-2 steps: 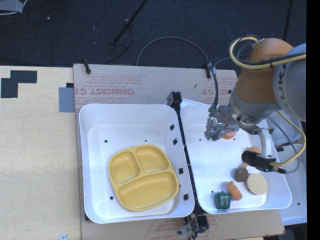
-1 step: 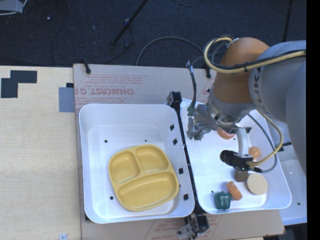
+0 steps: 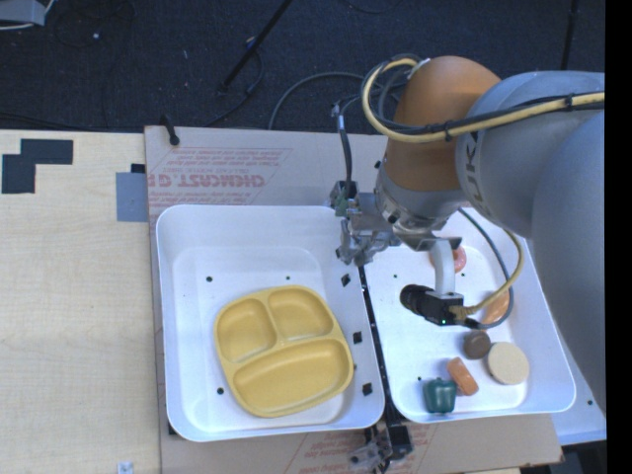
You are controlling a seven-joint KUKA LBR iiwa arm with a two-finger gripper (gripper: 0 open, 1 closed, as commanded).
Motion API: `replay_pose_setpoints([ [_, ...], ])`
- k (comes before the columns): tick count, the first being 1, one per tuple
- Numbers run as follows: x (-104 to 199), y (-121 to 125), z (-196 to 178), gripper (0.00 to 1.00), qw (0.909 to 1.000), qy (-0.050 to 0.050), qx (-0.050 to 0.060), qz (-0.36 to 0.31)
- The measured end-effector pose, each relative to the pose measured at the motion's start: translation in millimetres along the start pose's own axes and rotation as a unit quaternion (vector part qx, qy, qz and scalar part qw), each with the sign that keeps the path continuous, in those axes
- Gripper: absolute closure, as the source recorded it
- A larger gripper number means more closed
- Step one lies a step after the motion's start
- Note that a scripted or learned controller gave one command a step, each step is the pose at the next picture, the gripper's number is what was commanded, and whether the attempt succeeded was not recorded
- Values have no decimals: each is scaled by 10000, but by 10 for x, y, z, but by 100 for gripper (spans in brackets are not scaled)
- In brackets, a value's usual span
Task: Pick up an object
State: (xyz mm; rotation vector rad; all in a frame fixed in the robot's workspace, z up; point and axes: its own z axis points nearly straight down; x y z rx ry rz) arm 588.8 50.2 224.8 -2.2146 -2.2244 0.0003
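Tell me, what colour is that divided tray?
Yellow tray, seen in the camera view.

Light is bright and even from above on both bins [image 3: 178, 265], whose white floors run near overexposed with little texture. The yellow tray [image 3: 284, 352] shows soft sheen and faint shadow at its rim. The arm [image 3: 533, 156] casts a soft, diffuse shadow into the right bin. The floor beyond the surface [image 3: 69, 294] falls dark. Focus is fair, with mild softness and grain throughout.
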Motion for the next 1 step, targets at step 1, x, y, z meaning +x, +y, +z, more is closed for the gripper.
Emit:
replay_pose_setpoints([
  [1,576,45,-78,100,10000,-2,2,-5],
])
